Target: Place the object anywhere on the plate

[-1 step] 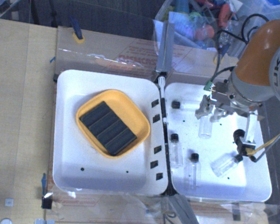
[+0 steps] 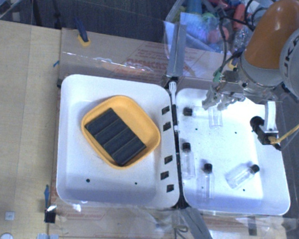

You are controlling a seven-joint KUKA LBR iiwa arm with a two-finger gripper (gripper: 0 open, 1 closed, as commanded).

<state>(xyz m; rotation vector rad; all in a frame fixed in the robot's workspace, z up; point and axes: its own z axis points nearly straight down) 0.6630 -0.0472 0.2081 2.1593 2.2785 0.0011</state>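
A yellow plate (image 2: 97,115) with a dark ribbed insert (image 2: 116,135) lies in the left bin (image 2: 64,176). The right bin (image 2: 272,188) holds several clear vials with black caps. One vial (image 2: 241,175) lies at the front right, one (image 2: 207,181) at the front middle, and one (image 2: 187,159) by the divider. A black cap (image 2: 188,111) sits at the back left. My gripper (image 2: 218,104) hovers over the back of the right bin, open, with its fingers (image 2: 210,101) apart. A faint clear vial (image 2: 214,119) lies just below them, not held.
A row of black clips (image 2: 167,144) runs along the divider between the bins. A clear box of colourful items (image 2: 209,8) stands behind the right bin. A black fitting with a yellow cable (image 2: 259,126) hangs off the arm over the right bin.
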